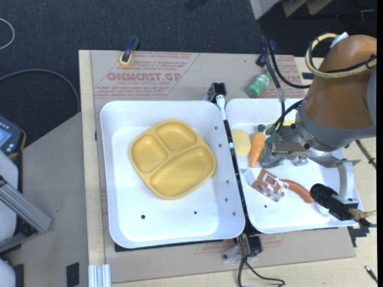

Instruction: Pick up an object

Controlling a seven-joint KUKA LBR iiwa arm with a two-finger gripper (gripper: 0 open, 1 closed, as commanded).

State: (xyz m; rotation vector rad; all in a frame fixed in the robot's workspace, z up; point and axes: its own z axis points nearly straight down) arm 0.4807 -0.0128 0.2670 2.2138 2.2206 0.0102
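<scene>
My gripper (274, 155) hangs low over the middle of the right bin (287, 220), under the orange wrist. Just to its left lies an orange carrot (256, 150), and a pale yellow round object (240, 142) rests beside that against the bin's left wall. Below the gripper lies a brown and white packet (269, 184), with a thin orange piece (297, 190) on its right. A small green bit (261, 127) shows near the carrot's top. The arm hides the bin's back right part.
The left bin (119, 208) holds a yellow divided plate (173, 158). A green bottle (258, 85) lies on the cardboard behind the right bin. Clamps sit at the bins' shared edge, front and back.
</scene>
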